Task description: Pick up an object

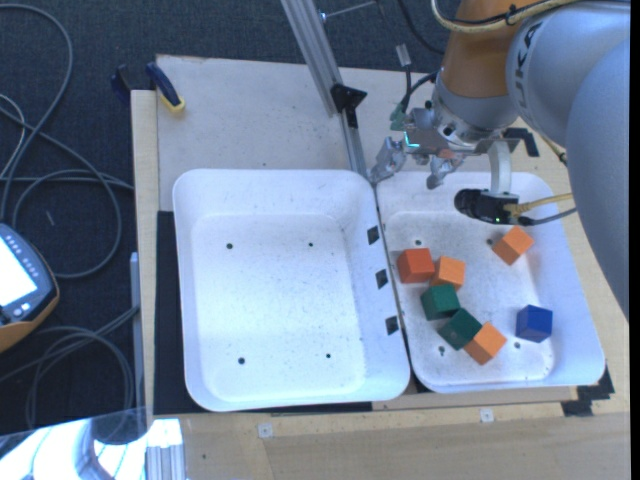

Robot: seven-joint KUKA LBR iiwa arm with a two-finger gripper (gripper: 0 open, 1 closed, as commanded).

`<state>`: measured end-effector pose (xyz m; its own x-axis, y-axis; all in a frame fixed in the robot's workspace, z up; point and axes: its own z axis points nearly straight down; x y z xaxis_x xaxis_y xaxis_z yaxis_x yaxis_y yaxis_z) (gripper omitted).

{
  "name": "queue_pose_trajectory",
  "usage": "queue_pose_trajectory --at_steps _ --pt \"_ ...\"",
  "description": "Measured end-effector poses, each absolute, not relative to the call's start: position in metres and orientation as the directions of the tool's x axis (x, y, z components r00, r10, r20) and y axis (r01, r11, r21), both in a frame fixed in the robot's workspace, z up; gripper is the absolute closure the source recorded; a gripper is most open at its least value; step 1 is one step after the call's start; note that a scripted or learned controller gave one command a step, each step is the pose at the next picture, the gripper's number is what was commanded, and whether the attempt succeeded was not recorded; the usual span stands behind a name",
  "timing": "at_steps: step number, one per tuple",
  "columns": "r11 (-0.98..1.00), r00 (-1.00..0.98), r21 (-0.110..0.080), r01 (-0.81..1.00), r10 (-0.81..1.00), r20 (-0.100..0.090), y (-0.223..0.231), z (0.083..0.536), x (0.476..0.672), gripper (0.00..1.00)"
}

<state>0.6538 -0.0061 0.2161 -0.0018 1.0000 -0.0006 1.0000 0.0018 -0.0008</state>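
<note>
Nearest the camera, the right bin (pixel 575 353) held a loose cluster of blocks: an orange block (pixel 486 343) touching a green block (pixel 460 327), a blue block (pixel 534 322) apart by the rim, and farther back a red-orange block (pixel 416 264). Beyond them, at the bin's far edge, the gripper (pixel 412 166) hung with its fingers spread and nothing between them. It probably sat high and clear of the blocks because no grasp had begun.
</note>
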Motion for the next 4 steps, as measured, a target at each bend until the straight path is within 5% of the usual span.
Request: queue_pose_trajectory --at_steps 2,3,4 --pt "0.002 -0.002 -0.001 1.0 1.0 -0.001 -0.006 0.216 0.654 0.0" --pt "0.003 -0.003 0.008 1.0 1.0 0.001 0.003 0.269 0.669 0.0" --pt "0.002 -0.002 0.001 1.0 1.0 -0.001 0.003 0.265 0.668 0.0"
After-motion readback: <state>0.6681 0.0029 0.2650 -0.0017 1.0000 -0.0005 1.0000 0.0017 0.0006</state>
